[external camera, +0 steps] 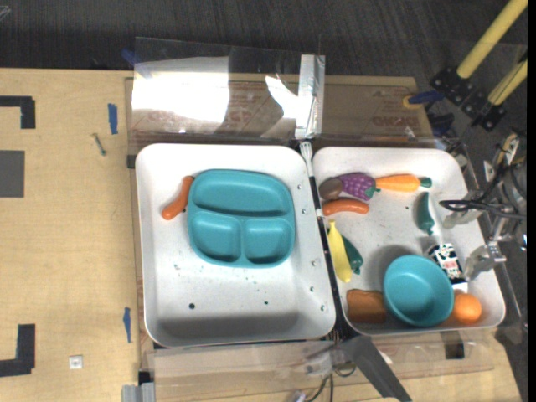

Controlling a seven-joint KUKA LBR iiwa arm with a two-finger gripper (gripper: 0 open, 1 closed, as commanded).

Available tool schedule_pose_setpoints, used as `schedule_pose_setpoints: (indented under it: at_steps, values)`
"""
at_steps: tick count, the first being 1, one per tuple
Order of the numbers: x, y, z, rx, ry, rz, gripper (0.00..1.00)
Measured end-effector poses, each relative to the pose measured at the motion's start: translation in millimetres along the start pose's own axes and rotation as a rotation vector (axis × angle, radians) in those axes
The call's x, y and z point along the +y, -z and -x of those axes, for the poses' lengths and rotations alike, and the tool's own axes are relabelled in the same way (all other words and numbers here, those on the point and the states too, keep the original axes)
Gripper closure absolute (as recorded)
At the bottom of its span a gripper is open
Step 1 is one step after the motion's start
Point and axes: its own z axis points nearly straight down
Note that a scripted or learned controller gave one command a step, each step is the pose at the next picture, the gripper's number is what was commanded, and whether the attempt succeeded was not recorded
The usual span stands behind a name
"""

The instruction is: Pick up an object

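A small black-and-white block [446, 260] lies in the right bin [394, 152], just beside a smooth round teal bowl [417, 290]; we find its markings too small to read. At the bin's right rim the gripper [467, 241] hangs spread apart, holding nothing.

The pincer [471, 239] is hovering over the right side of the right bin [394, 151]. A small carton [445, 260] is lying just beside it. The bowl [417, 290] is sitting near it, toward the view's lower left. The carrot [398, 183] and grapes [356, 185] are lying up-left of it. Well to its left, the left bin [159, 291] is holding a divided plate [241, 216], with a sausage [176, 199] just beyond the plate.
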Motion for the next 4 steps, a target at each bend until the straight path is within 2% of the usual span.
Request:
schedule_pose_setpoints:
  at_steps: [1, 2, 3, 4]
  values:
    - [-24.6, -137.8, -0.6, -0.011, 0.132, 0.002, 0.00]
    - [-13.8, -137.1, 7.4, -0.010, 0.656, 0.014, 0.00]
    - [-10.0, -90.6, 102.0, -0.007, 0.937, -0.001, 0.00]
    - [-7.1, -141.4, 125.7, -0.007, 0.808, 0.000, 0.00]
